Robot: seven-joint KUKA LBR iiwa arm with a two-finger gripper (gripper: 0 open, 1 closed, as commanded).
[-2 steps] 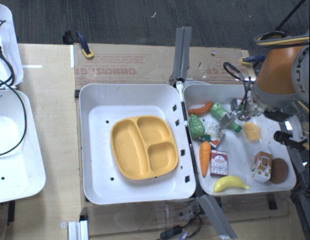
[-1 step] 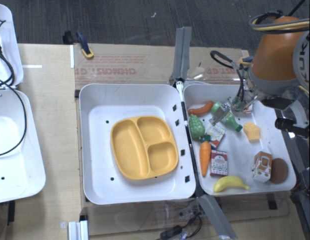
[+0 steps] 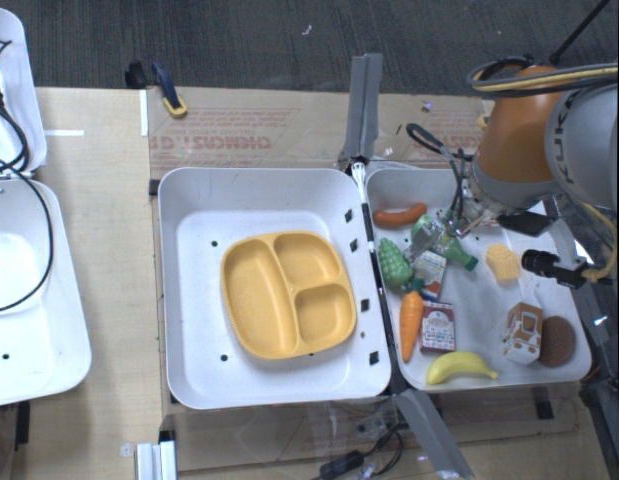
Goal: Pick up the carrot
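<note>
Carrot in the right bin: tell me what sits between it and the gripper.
The gripper hovers up-right of the carrot. A small packet lies between them; the green corn-like toy and red carton flank the carrot.

Grey KUKA arm with orange band (image 3: 519,128) enters from the right, upper corner, bent down steeply toward the tabletop. Two-finger tool (image 3: 444,240) hangs low at its end, pointing down and leftward. Black cables loop off the wrist. Finger spread too cluttered to read.
</note>
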